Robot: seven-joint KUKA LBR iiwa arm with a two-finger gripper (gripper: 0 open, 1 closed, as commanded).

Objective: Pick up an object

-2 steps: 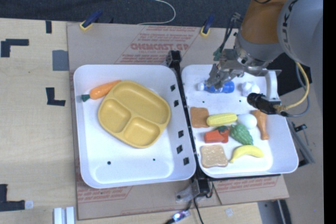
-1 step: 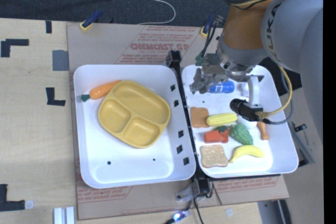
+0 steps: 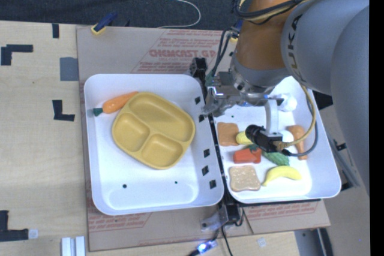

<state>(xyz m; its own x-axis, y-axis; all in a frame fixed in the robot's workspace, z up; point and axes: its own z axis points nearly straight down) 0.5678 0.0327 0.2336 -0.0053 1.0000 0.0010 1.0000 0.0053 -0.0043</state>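
Observation:
My gripper [image 3: 211, 102] hangs over the left rim of the right bin [image 3: 327, 180], close to the divider between the two bins. Just below it in that bin lies a brown toast slice [image 3: 227, 133], with a small yellow piece [image 3: 242, 138] at its right. Further toward the front are a red toy food piece [image 3: 247, 156], a green piece [image 3: 277, 159], a second toast slice [image 3: 243, 177] and a yellow banana [image 3: 282, 174]. An orange piece [image 3: 298, 136] lies near the right wall. Nothing is seen held by the gripper.
The left bin [image 3: 99, 189] holds a yellow divided plate [image 3: 153, 129] and an orange carrot [image 3: 117, 102] at its back left. The arm covers the back of the right bin. A blue and yellow item [image 3: 103, 22] lies on the bench at the back.

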